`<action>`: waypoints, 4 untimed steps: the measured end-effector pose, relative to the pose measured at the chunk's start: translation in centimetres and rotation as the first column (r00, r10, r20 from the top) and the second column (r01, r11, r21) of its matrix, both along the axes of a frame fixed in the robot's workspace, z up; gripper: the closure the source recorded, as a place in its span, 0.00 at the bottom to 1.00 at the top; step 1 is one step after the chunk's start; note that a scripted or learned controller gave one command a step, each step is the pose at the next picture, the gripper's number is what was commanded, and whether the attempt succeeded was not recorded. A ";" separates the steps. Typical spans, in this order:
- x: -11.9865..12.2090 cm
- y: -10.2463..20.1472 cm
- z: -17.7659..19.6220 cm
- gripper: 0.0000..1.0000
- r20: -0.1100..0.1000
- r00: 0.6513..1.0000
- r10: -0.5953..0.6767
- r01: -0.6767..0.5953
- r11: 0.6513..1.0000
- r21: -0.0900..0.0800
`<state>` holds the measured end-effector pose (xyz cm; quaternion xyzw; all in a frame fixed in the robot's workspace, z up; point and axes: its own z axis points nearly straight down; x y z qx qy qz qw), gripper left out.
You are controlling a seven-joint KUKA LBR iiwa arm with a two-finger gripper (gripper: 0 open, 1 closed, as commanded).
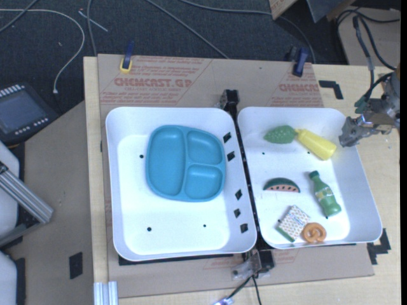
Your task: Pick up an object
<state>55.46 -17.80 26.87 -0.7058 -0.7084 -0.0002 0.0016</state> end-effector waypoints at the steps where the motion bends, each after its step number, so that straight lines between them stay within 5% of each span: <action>1: -1.1 5.9 -1.4 1.00 -0.002 1.000 0.002 -0.002 1.000 0.001; 4: -3.9 22.8 -2.8 1.00 0.001 1.000 0.002 -0.002 1.000 0.000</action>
